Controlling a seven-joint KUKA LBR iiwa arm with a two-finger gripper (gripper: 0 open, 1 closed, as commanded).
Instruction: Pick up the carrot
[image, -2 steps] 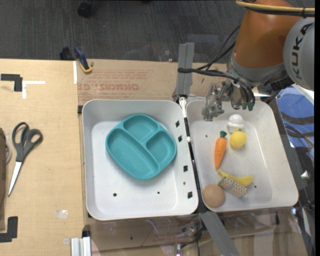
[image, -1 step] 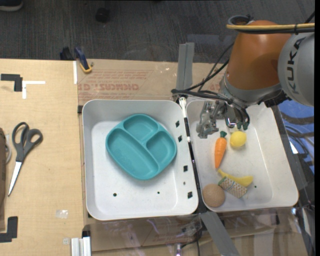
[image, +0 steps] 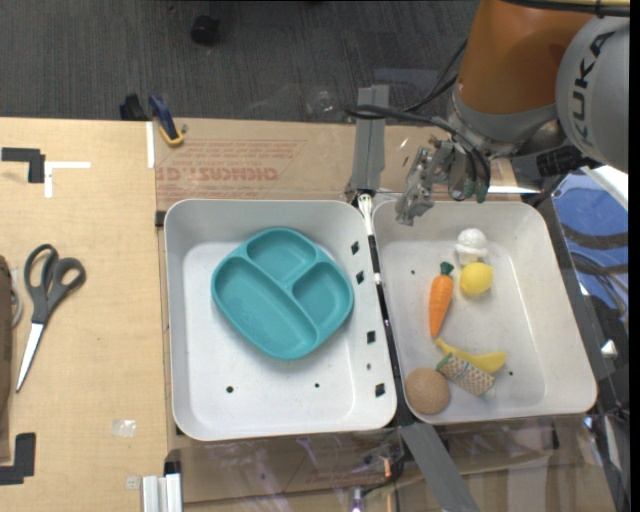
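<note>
A round tan ball (image: 428, 390) is sitting nearest in the right white bin (image: 565, 330), a yellow banana (image: 474, 356) just beyond. The orange carrot with green top (image: 440, 300) is lying mid-bin. Farther back, the two-finger gripper (image: 425, 193) is hanging, holding nothing; how far open, I cannot tell.

- The grey arm housing (image: 598, 70) at the upper right carries black letters reading "KUKA", cut off partway by the picture's edge.
- The cardboard sheet (image: 240, 165) behind the bins bears faint red print, seen upside down and reversed; its large letters are too faded to make out.
- No other writing, number or sign can be read.
</note>
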